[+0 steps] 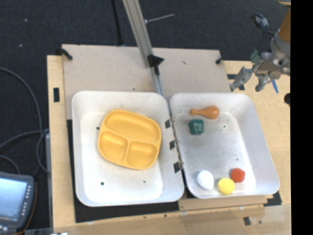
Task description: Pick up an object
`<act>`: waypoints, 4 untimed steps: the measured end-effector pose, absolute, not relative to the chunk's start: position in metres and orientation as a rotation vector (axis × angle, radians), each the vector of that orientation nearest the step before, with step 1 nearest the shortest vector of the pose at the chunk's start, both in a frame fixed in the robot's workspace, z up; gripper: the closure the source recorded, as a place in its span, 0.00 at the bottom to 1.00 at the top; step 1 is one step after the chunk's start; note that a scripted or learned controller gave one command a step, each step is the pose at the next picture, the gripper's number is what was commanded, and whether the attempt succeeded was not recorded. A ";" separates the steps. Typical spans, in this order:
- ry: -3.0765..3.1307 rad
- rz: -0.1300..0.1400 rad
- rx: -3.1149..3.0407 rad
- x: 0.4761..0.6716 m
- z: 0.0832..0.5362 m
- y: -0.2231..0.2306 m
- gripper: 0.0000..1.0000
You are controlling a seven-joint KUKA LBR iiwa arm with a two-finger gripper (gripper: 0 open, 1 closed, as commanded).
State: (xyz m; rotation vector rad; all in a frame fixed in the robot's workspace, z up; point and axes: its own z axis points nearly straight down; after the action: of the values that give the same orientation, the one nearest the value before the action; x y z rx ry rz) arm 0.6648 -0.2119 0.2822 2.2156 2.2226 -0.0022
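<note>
1. Right bin [259, 131]: you are looking at the shallow white bin that is serving as the landmark for every entry here, lying on the table [58, 131].

2. Yellow ball [226, 185]: it is sitting at the near edge of the right bin's floor, touching or just beside the white egg.

3. White egg [205, 179]: it is lying just left of the yellow ball, near the right bin's near left corner.

4. Red ball [237, 175]: it is resting just beyond and right of the yellow ball, close to the right bin's near right corner.

5. Green block [196, 127]: it is sitting well apart from those three, toward the far left of the right bin's floor.

6. Brown drumstick [206, 112]: it is lying on its side just beyond the green block, near the right bin's far wall.

7. Left bin [83, 131]: it is lying against the right bin's left side and is carrying a yellow divided plate [129, 139].

8. End effector [250, 81]: it is hanging beyond the right bin's far right corner, over the table, with its two fingers spread wide and nothing between them.
</note>
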 end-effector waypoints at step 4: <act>2.222 -0.008 2.224 0.650 0.112 -0.210 0.00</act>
State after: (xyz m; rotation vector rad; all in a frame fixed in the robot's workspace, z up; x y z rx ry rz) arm 0.6505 -0.2101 0.1121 2.2239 2.2225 -0.0075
